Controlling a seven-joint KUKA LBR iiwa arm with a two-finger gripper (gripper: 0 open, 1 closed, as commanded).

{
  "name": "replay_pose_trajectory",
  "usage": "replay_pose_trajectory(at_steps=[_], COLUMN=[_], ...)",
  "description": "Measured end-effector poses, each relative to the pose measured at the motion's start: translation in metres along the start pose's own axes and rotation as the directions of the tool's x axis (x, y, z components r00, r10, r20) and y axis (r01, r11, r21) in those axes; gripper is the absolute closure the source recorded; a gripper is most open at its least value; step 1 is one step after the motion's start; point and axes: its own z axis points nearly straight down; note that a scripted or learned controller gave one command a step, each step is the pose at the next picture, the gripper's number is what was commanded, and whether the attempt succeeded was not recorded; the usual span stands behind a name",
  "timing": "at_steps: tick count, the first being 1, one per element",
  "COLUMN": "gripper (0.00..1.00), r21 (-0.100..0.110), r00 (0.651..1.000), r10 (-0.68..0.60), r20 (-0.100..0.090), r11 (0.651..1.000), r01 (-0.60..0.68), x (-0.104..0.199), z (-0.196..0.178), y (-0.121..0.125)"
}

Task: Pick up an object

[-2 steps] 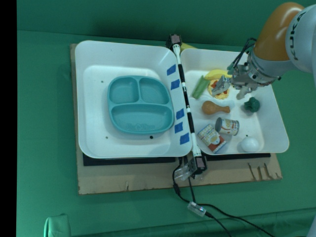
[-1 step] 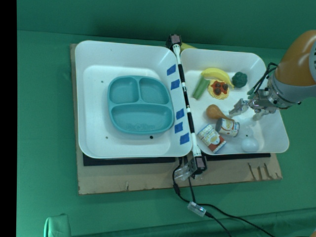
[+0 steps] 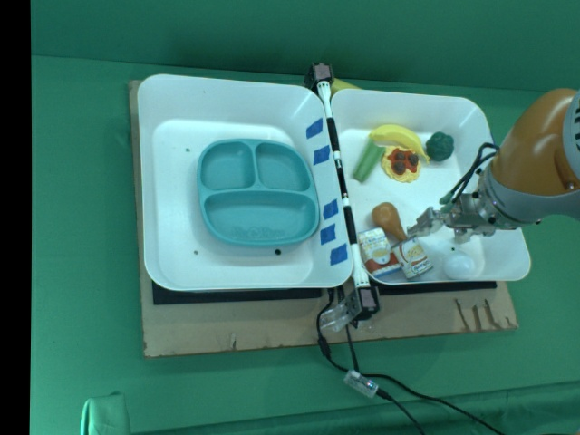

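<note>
Grey arm with orange band [image 3: 542, 148] enters from right, wrist angled down-left. Metal two-finger gripper [image 3: 424, 226] low, pointing left; finger spacing unclear.

My gripper [image 3: 426, 223] hovers in the right bin [image 3: 494, 120], just beside the chicken drumstick [image 3: 390, 217], seemingly empty.

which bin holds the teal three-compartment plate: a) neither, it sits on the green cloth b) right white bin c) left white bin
c: the teal three-compartment plate lies flat in the left white bin, while the right white bin holds the toy food items.
</note>
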Motion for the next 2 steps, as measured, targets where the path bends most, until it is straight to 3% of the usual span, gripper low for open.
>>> replay_pose_trajectory(at_steps=[1, 2], gripper=[0.0, 0.0], r21=[0.001, 0.021], r00=[1.0, 1.0], r10=[0.0, -0.001], r20=[-0.003, -0.01], r11=[1.0, 1.0], r01=[0.0, 0.001], x=[0.054, 0.019], z=[0.0, -0.011], y=[0.028, 0.065])
